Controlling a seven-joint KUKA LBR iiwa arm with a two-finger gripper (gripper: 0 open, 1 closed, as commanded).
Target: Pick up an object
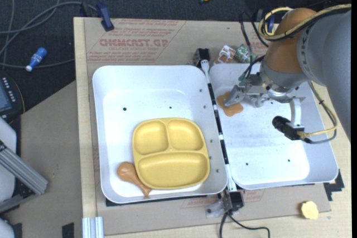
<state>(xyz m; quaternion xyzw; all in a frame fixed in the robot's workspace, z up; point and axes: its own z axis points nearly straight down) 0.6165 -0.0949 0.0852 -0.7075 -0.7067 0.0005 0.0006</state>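
Orange-banded arm: reaches from right over right bin (312, 170)
Gripper (239, 96): low at bin's far-left corner, finger state unclear
Brown object (232, 107): just beside gripper
Left bin (111, 120): yellow tray (170, 153), drumstick toy (131, 175)

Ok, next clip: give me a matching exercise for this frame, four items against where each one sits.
Items:
1. yellow divided plate
2. orange drumstick-shaped toy
3. flat brown piece
4. blue and white bottle

Places:
A. on the dark floor, left of the bench
B. in the left bin, toward its front
C. in the right bin, near the divider, just below the gripper
D. at the left bin's front left corner, against the plate

Pairs: 1-B, 2-D, 3-C, 4-A
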